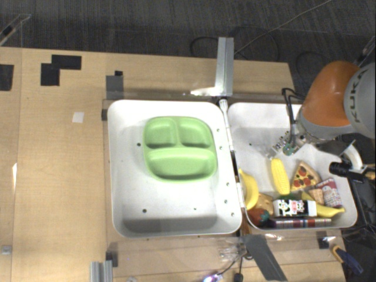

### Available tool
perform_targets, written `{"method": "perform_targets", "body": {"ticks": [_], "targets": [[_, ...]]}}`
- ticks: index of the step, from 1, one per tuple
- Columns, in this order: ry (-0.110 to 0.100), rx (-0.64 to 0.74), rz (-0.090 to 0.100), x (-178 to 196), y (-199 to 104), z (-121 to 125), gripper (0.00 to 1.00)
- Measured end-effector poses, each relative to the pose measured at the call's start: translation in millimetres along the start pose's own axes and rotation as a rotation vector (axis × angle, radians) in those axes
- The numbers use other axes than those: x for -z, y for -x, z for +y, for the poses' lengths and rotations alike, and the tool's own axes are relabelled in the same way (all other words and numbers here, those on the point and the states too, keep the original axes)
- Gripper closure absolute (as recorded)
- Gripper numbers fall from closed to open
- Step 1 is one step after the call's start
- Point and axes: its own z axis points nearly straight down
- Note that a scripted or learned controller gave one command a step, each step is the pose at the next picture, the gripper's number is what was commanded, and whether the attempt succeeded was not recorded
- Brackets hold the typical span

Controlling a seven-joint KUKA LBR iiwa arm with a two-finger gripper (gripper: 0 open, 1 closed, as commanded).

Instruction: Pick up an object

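Corn (279,176) lies just below your gripper (286,146), which hangs over bare bin floor (258,128), likely lining up; I cannot tell its jaw state.

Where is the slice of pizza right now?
The pizza slice lies in the right-hand bin, toward its right side, just right of the corn cob and close below the gripper.

Yellow corn cob (279,176) lies lengthwise in right bin (252,122), beside pizza slice (305,176).

Robot lab: bench (59,157), twin bins (117,157)
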Motion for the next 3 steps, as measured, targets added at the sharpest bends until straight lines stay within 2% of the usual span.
{"method": "perform_targets", "body": {"ticks": [1, 2, 3], "targets": [[0.003, -0.001, 0.0, 9.8, -0.1, 1.7, 1.0], [0.0, 0.199, -0.004, 0.8, -41.8, 9.5, 1.0], [0.0, -0.073, 0.001, -0.4, -2.3, 7.2, 1.0]]}}
